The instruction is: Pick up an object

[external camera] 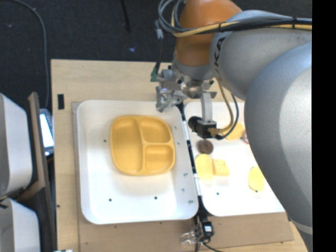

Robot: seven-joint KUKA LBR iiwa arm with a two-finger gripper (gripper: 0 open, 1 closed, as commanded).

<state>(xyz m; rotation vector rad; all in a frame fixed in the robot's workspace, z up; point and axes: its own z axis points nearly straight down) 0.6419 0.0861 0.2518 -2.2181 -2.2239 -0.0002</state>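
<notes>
Two-finger gripper (167,101) at far right corner of shallow white left bin (92,161), near yellow divided plastic plate (142,144); opening indeterminate.

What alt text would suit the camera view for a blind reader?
A grey robot arm reaches in from the right, its gripper over the far right corner of the left bin, which holds a yellow divided plate. The right bin holds small yellow pieces and a brown disc.

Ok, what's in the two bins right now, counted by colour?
Yellow: 5 (divided plate, pale round piece, block, oval piece, half-hidden piece)
Brown: 1 (disc)
Total: 6
</notes>
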